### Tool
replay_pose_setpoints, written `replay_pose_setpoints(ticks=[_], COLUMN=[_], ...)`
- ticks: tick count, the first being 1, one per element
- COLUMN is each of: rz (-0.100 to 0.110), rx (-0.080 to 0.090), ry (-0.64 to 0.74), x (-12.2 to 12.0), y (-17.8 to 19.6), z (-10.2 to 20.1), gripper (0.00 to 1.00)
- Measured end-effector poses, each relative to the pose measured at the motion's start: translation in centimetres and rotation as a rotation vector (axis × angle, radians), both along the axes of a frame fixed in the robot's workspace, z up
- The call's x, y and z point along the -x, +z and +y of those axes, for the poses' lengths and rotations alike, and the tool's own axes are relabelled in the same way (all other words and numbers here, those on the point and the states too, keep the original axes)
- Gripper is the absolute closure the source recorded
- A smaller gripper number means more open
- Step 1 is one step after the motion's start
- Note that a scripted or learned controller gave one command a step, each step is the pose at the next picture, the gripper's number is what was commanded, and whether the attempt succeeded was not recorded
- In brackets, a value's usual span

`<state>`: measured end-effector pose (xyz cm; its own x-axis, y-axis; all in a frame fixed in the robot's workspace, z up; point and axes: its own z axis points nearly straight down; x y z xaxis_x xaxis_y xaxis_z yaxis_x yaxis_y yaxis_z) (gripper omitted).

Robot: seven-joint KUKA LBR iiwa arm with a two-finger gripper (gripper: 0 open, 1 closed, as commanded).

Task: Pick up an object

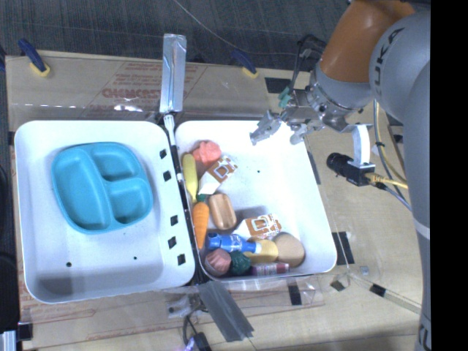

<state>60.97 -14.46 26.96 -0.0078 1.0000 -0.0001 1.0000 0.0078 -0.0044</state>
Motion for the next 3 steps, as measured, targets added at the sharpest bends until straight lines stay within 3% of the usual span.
replay_pose_setpoints(ticks=[1,2,3], rz=[0.007,0.002,-0.001], rx=[-0.002,-0.003,-0.002], ry=[0.043,0.211,0.211], x=[1.7,10.3,10.2], y=[-9.4,-15.5,-15.4], z=[4.5,5.0,5.0], gripper=[0.0,0.0,0.0])
